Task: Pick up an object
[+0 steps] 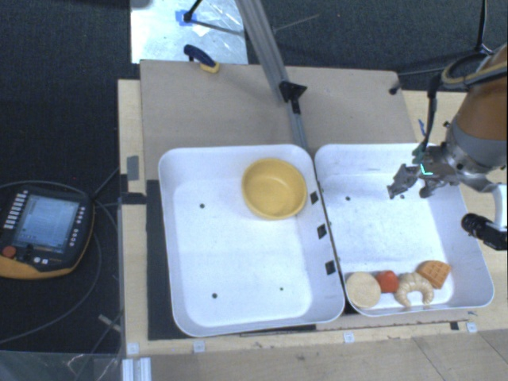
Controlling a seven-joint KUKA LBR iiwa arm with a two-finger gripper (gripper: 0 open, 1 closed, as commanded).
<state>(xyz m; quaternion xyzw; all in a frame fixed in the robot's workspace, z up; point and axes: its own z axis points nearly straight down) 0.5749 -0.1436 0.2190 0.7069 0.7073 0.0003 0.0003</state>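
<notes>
Dark carpet surrounds the desk (238, 109), a pale board bearing two shallow white bins side by side. A teach pendant (41, 230) lies on the floor to the left, and a slanted metal pole (266, 42) crosses the top of the board, with a small blue-and-yellow clamp (200, 57) near its far edge.

The left bin (230, 292) holds one yellow bowl (275, 187) near its upper right corner. The right bin (373, 236) carries a small cluster along its near edge: a round pale biscuit (364, 289), a red piece (386, 281), a croissant-shaped thing (414, 290) and a waffle-like piece (433, 272), all touching or nearly so.

The arm (480, 117) hangs over the right bin's upper right part, its hand (414, 179) above bare white floor, well apart from the cluster. Whether the hand is spread or closed I cannot tell from where I stand; nothing shows in it.

To my eye this is the approach, with no grasp made. The next move would call for carrying the hand toward the near edge and choosing one piece. Their crowding against the bin wall looks awkward.
</notes>
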